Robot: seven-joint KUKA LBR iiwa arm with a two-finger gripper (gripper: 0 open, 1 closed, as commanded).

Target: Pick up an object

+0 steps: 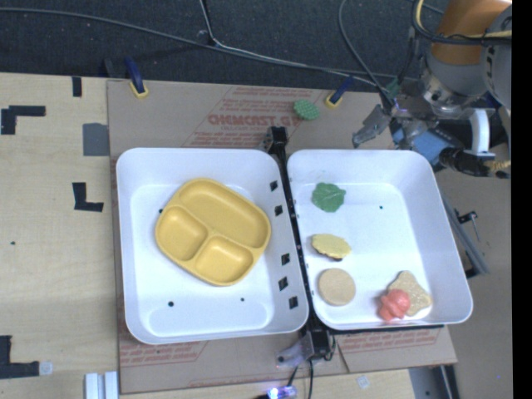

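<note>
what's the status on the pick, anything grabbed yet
Gripper above the right bin's far rim, nothing seen in it. Green piece, yellow piece and round tan piece lying untouched. Nothing blocking.

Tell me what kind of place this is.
Likely a robotics lab bench: a KUKA arm above two white bins clamped onto cardboard, with toy food and a yellow divided plate.

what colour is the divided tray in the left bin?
Yellow; the divided tray shows plainly in the camera view.
</note>
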